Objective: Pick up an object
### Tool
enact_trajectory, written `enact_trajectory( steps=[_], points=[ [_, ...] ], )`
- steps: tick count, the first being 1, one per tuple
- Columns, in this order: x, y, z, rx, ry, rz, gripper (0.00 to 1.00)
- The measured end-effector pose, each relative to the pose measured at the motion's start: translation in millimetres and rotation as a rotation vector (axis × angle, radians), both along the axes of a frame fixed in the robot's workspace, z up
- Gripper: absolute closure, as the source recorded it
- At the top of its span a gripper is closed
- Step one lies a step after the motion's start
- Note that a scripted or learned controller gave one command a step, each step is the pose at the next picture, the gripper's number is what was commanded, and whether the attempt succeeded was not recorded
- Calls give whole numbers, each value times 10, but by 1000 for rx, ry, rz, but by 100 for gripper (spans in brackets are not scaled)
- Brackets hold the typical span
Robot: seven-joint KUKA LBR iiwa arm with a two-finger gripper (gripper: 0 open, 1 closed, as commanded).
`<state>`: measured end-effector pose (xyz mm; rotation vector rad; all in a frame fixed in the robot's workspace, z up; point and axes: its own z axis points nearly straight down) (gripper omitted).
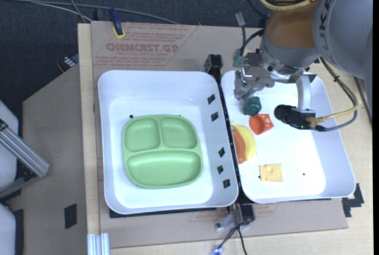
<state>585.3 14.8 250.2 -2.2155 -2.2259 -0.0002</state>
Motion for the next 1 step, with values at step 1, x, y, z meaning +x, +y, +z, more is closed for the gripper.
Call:
enact_trajectory(
  steps=[1],
  points=[
    [121, 537, -25, 1, -2, 1, 100]
  ],
)
